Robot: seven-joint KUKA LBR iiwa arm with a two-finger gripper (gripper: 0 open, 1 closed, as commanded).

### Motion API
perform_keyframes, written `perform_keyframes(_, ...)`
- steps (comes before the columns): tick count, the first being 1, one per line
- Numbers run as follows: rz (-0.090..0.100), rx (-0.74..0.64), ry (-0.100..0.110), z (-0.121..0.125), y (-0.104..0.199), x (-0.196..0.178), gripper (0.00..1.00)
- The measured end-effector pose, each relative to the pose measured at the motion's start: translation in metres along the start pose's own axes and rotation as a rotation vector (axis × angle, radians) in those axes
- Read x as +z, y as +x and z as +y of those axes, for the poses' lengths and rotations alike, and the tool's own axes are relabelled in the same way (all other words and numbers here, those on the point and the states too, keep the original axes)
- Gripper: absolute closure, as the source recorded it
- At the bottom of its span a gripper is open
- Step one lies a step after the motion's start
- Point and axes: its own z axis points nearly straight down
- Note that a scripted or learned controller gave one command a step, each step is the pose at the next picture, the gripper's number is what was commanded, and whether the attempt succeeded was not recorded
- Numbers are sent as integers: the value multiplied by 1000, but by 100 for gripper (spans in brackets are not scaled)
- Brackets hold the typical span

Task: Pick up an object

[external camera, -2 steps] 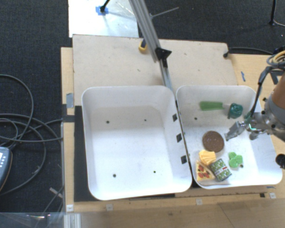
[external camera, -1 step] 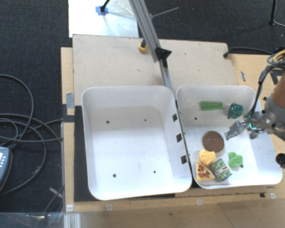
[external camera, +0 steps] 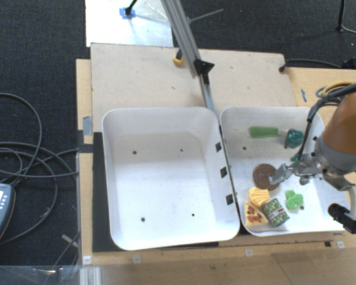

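Nearest to the camera, at the front rim of the right bin: a dark green packet touching a yellow block and a red and yellow piece, all three pressed into one cluster. Just beside them, a small bright green piece. Further back, a brown disc, with the gripper low above its right edge; impossible to tell from this angle whether open or closed, and nothing visibly between the tips. At the back of the same bin, a long green object and a teal object, near each other but apart. Counted: seven small things in the right bin, one of each kind, and two bins, the left bin without any loose thing. Probably all light and toy-like. The disc looks flat and stiff, likely hard to grasp from above except across its edge. The packet looks soft and perhaps slippery, better taken across its narrow side. The long green object seems the easiest: lying free, firm by appearance, best taken at the middle across its width.
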Motion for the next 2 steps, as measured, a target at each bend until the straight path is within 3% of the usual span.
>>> perform_keyframes(1, 0, 0, -1, 0, 0, 52, 0)
perform_keyframes(2, -3, 0, -9, 2, 0, 39, 100)
